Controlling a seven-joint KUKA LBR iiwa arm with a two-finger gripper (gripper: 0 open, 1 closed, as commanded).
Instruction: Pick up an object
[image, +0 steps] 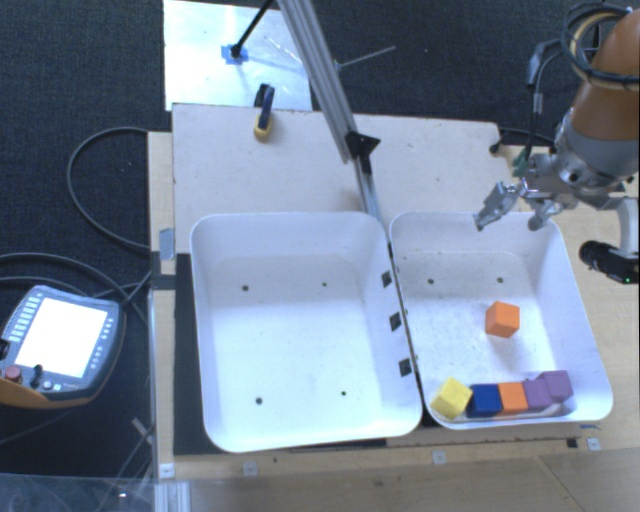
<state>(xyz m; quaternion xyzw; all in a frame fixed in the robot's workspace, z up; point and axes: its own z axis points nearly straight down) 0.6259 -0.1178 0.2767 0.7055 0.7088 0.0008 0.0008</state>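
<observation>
Nearest the camera, along the near wall of the right bin (590, 330), sits a row of small cubes: a yellow cube (451, 397) tilted a little out of line at the left end, then a blue cube (486, 399), an orange cube (513, 396) and two purple cubes (549, 388) packed side by side, each touching its neighbour. Going by size from here, the bench (300, 160) carries both white bins, and the left bin (210, 300) lies just beside the right one, their rims meeting along a seam with dark clips. My arm (605, 110) comes in over the far right corner, grey with its orange band uppermost. At the left edge of the view a teach pendant (58, 343) with a lit screen rests off the bench, its black cable (85, 190) looping behind it. A slanted metal pole (330, 85) crosses the far part of the bench, near a small yellow-and-black clamp (264, 112). My gripper (518, 207) hovers over the far rim of the right bin with its two fingers spread apart and nothing between them. A lone orange block (502, 319) (slightly turned) sits apart mid-bin, well clear of my fingers and of the row.
</observation>
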